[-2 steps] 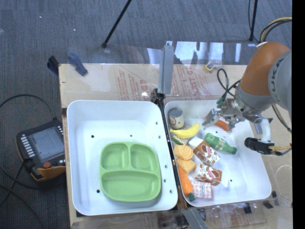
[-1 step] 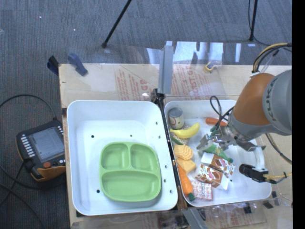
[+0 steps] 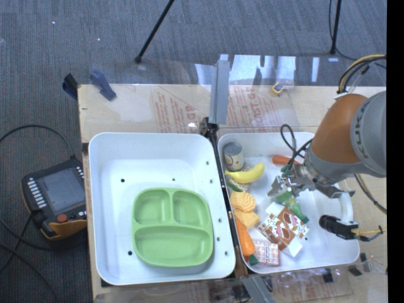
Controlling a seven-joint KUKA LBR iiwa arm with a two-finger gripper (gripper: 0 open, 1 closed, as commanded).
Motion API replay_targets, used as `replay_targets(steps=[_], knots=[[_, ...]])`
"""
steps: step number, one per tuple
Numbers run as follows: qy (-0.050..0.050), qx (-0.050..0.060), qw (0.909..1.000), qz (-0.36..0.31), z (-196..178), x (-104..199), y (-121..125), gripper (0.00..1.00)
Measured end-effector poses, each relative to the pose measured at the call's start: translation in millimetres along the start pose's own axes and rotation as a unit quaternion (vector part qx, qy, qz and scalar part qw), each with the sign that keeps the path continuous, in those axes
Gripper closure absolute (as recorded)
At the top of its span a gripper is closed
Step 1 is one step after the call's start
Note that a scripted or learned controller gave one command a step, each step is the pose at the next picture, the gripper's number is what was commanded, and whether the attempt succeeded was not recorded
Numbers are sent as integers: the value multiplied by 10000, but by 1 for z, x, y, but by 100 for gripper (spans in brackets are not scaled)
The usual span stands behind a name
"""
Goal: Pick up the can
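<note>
The can [image 3: 233,156] stands upright in the far left corner of the right bin [image 3: 344,248], silver-topped with a pale label. A yellow banana [image 3: 247,173] lies just in front of it. My gripper [image 3: 285,189] hangs over the middle of the right bin, well to the right of the can and apart from it, above a green item [image 3: 292,204]. The arm's orange band [image 3: 338,134] and grey body reach in from the right.
The left bin [image 3: 113,169] holds a green divided plate [image 3: 172,228]. In the right bin lie a yellow corn-like piece [image 3: 242,201], an orange carrot [image 3: 245,238], a snack packet [image 3: 284,228], a small red box [image 3: 266,254] and an orange piece [image 3: 282,160].
</note>
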State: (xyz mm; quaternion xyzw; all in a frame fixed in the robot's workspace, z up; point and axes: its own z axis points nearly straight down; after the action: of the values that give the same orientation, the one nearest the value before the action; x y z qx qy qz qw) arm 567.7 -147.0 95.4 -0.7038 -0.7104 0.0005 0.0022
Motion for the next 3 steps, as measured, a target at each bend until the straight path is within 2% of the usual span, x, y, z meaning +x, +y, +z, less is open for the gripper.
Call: replay_targets(steps=[1,2,3], knots=[[-6,-13,9866,-1629,8,-63,-63,100],[-7,-6,9849,-1734,-132,15,-68,100],[-16,-13,9157,-4018,-221,7,-60,100]])
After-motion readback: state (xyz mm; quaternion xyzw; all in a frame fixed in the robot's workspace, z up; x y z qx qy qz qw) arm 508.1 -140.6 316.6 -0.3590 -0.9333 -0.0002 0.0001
